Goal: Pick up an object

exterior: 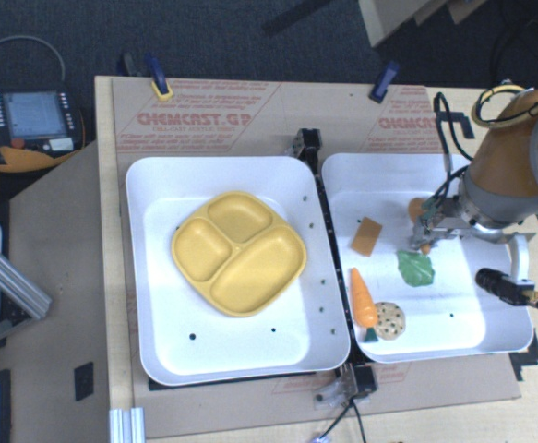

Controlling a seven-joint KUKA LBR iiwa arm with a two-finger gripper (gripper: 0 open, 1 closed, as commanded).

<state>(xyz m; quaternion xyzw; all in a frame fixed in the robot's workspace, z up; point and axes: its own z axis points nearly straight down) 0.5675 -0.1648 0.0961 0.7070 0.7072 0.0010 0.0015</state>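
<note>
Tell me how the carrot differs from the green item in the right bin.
The carrot is orange, long and tapered, while the green item is a lumpy, rounded clump. The carrot lies along the bin's left wall, next to the cookie; the green item sits nearer the middle, directly under the gripper. Both rest on the floor of the right bin.

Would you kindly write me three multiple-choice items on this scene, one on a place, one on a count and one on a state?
1. Where does the yellow divided plate lie?
A. left bin
B. right bin
C. on the cardboard

2. How many loose items lie in the right bin?
A. two
B. four
C. six

3. The gripper is
A. over the plate
B. just above the green item
C. outside both bins

Key: 1 A, it sits in the left bin. 2 B, brown block, green item, carrot, cookie. 3 B, its tip hangs right over the green item.
</note>
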